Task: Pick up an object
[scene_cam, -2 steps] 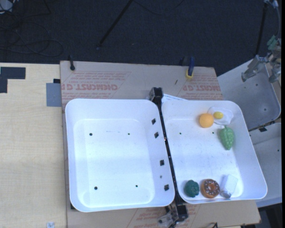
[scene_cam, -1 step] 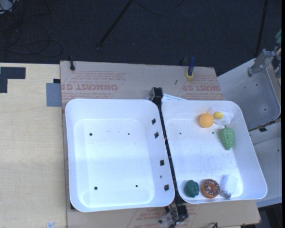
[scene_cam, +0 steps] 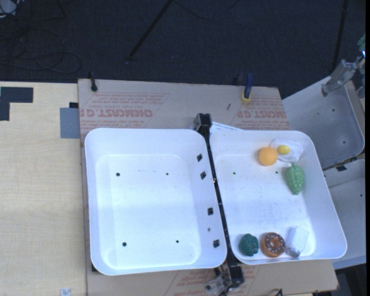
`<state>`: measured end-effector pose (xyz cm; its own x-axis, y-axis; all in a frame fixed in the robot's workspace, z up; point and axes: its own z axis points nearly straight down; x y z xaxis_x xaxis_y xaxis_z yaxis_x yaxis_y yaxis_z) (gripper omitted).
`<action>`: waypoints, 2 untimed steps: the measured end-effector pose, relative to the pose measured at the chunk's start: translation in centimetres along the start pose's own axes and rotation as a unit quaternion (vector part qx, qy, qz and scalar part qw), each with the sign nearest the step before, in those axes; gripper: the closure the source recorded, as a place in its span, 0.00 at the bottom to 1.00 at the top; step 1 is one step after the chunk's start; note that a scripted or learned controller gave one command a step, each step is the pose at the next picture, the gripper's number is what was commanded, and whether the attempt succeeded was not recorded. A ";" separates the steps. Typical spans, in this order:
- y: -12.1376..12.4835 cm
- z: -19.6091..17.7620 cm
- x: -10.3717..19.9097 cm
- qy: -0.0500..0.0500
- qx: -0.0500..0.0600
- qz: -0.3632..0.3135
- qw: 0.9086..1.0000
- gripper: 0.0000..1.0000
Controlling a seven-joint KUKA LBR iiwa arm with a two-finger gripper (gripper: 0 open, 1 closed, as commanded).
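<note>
Along the near wall of the right bin [scene_cam: 333, 227] sit a dark green toy [scene_cam: 249, 244], a brown doughnut [scene_cam: 272, 244] beside it and a clear cup [scene_cam: 298, 240] at the corner. Farther back in that bin lies a green ridged toy [scene_cam: 295, 179], then an orange ball [scene_cam: 267, 156] next to a fried egg [scene_cam: 287, 150]. The left bin [scene_cam: 92, 165] lies alongside on the worktop [scene_cam: 31, 190]. The fingers' state cannot be told.
</note>
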<state>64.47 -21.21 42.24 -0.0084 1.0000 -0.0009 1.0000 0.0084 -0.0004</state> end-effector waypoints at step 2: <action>0.0 -4.1 0.0 0.000 0.000 -0.001 1.000 0.00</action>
<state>64.46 -21.18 46.39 -0.0113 0.9999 -0.0009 0.9999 0.0113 0.0004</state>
